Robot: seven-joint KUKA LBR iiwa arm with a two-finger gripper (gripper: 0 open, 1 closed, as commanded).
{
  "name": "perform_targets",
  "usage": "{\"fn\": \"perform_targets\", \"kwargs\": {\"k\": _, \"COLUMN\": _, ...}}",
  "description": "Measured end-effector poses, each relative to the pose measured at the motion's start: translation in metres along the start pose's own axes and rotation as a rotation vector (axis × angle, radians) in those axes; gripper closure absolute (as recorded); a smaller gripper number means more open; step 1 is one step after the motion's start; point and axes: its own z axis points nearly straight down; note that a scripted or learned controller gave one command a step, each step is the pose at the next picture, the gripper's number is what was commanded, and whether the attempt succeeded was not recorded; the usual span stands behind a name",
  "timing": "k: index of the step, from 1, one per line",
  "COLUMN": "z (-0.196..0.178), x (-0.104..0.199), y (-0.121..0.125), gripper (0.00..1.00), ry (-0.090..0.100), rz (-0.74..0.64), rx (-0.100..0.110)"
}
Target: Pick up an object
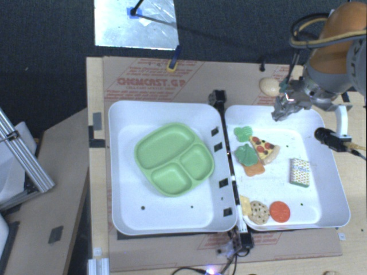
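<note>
Camera view, right bin (pixel 330 179): nearest candidate for a pick, a toy pizza slice (pixel 265 148), flat on the bin floor in the far-left part, tilted across the bin with the pointed end seemingly toward the far left and the crust toward the right. Touching it on the left, a green leafy piece (pixel 246 153), overlapping an orange piece (pixel 256 169); just beyond, a second green piece (pixel 243 133) near the divider. Well apart toward the near edge, a cookie (pixel 258 212) beside a red disc (pixel 280 211), and off to the right a patterned block (pixel 300 172) standing alone.

Above the far rim of that bin hangs the gripper (pixel 285 105), carrying nothing visible; whether spread or clenched, impossible to judge at this angle. From there, lies the pizza slice toward the camera and slightly left, closer than any other item save the upper green piece. Probably calls for a short move inward from the rim and then down, with a grasp across the slice's narrow width, not along its length. Risk: catching the leafy piece as well, given the contact.

Outside the bins, a pale egg-shaped thing (pixel 268 86) on the bench. In the left bin (pixel 123 125), a green divided tray (pixel 174 159).
</note>
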Motion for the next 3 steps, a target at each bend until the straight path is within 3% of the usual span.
{"fn": "perform_targets", "kwargs": {"k": 2, "z": -0.015, "x": 0.110, "y": -0.001, "gripper": 1.00, "ry": 0.003, "rz": -0.005, "rx": 0.002}}
{"fn": "perform_targets", "kwargs": {"k": 3, "z": 0.009, "x": 0.156, "y": -0.008, "gripper": 1.00, "ry": 0.002, "rz": -0.004, "rx": 0.004}}
